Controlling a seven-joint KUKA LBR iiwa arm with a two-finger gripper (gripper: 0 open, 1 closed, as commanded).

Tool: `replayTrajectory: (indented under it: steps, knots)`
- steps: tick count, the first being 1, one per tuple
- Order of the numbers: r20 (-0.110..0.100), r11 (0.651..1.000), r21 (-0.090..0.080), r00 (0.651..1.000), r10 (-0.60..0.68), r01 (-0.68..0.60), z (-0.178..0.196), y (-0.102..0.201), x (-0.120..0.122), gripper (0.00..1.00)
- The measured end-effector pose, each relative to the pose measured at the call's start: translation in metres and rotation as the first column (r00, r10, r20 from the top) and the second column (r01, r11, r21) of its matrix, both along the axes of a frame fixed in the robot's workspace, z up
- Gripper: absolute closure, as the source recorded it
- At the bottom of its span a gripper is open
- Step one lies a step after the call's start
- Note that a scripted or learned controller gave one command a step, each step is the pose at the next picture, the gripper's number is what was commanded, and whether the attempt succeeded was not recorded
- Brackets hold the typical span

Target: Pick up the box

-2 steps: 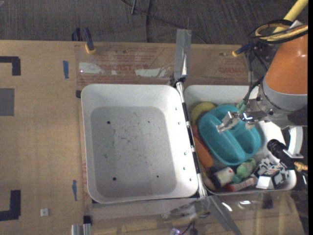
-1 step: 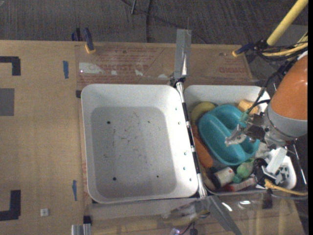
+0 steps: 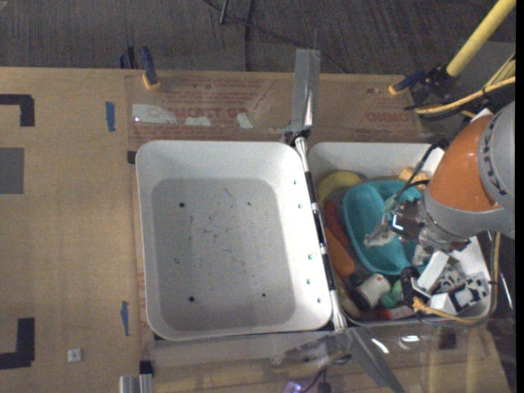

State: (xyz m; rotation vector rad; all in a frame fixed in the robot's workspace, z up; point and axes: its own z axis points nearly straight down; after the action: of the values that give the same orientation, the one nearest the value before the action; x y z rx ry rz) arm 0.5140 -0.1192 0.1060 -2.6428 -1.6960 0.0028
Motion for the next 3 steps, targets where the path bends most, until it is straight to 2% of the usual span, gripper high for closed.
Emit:
replayTrajectory:
  steps: [1, 2, 3]
  knots:
    - [0.03, 0.999, -0.009, 0.999, 0.039, -0.039, -0.012, 0.01, -0.027, 0.0]
    - [0.002, 0.981, -0.001, 0.981, 0.194, -0.194, 0.171, -0.06, -0.034, 0.0]
    - [-0.002, 0.937, 0.0, 0.937, -0.35, 0.35, 0.142, -0.057, -0.034, 0.0]
